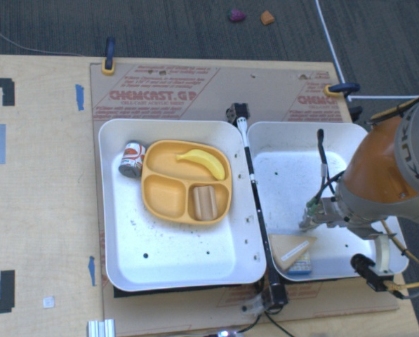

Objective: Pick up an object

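The arm's bulk hides part of the right bin point(286, 146), and the gripper point(313, 220) is too small to tell whether it is spread or pinching. Just below the gripper lies a flat packet point(293, 253), its print unreadable. Beyond the bins, a board point(153, 90) reads "CHEMCAST GP".

The hand point(313, 218) sits under the arm's orange band, its tips too small and shadowed to read. Just below it, a boxed item point(294, 254) has print too blurred to make out.
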Controlling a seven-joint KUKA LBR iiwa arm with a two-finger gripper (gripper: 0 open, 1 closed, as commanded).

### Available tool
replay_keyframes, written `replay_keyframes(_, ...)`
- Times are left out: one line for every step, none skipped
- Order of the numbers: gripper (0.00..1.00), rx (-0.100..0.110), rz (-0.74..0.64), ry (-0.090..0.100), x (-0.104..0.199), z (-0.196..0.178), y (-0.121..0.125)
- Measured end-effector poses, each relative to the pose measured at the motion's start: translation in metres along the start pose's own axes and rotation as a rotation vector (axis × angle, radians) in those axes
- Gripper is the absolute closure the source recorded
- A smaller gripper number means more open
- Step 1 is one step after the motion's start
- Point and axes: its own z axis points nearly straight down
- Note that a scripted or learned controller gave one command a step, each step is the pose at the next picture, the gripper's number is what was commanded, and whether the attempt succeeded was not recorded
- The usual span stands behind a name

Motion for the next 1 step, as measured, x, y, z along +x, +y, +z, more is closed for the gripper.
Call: replay_keyframes(0.0, 0.0, 0.0, 0.0, 0.0, 0.0001, -0.0001)
